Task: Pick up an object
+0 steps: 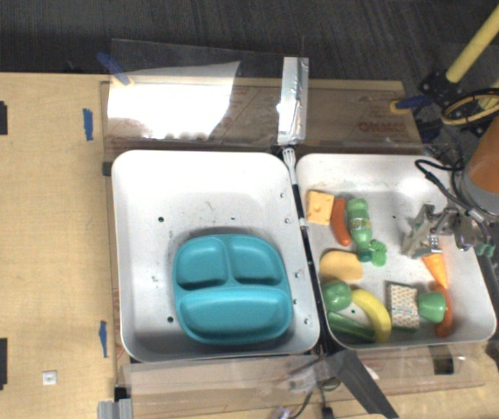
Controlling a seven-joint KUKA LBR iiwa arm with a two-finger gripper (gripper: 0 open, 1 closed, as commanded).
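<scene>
The right bin [389,175] holds several toy foods. Among them are an orange cheese block [320,206], a green bottle [359,224], a yellow banana [373,311], a patterned cube [402,305] and an orange carrot [437,269]. My gripper [427,231] hangs low over the right side of this bin, just above the carrot's upper end. The grey arm with its orange band [498,160] comes in from the right above it. I see nothing lifted off the bin floor.
The left bin [145,190] holds a teal divided plate [229,288] in its front half. A shared rim [300,234] separates the two bins. Cables and a yellow pole [485,29] sit behind the right bin.
</scene>
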